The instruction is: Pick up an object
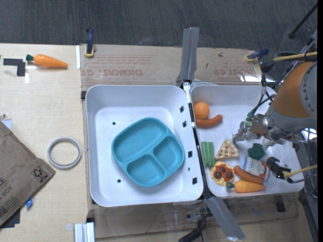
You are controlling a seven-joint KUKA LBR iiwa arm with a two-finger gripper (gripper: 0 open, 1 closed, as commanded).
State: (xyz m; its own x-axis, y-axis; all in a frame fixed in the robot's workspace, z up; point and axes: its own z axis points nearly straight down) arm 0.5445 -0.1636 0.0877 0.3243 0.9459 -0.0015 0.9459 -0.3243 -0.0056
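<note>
Hovering over the right bin (222, 92), claw (251, 137) (grip state unclear) beside one pizza slice (227, 149), two sausages (209, 121).

carrot (47, 61) | tape ring (64, 152) | cardboard box (17, 178), perhaps | blue tray (147, 151)

Pincer (246, 133) above right bin (228, 94), perhaps open, blue tray (147, 152) left

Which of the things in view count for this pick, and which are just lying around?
In play:
- claw
- right bin
- orange ball
- sausage
- green pod
- pizza slice
- round pizza
- carrot in the bin

Lying about:
- blue divided plate
- left bin
- tape ring
- carrot on the bench
- cardboard box
</note>
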